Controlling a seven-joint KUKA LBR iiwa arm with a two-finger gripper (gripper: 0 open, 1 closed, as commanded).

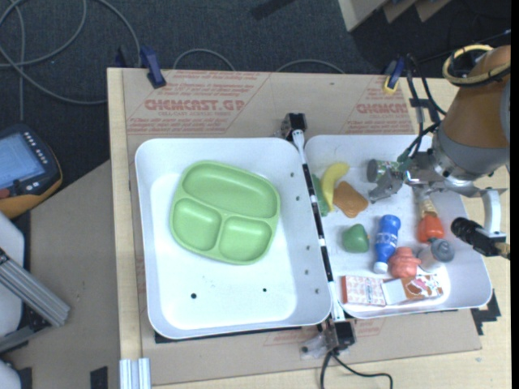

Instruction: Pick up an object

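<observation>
Gripper [383, 181] hangs near right bin's [478, 286] far wall, beside bread [351, 199].

You see two bins side by side on the bench: the left bin [154, 241] holds a divided plate [225, 211] in its upper half. The right bin [474, 286] holds a banana [332, 181] at its upper left, a bottle [386, 241] near centre, and a flat packet [391, 288] along its lower edge.

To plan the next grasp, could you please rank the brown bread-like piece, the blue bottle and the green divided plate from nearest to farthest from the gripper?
From the gripper:
1. Brown bread-like piece, just to its left in the right bin.
2. Blue bottle, below it.
3. Green divided plate, in the left bin.
</observation>
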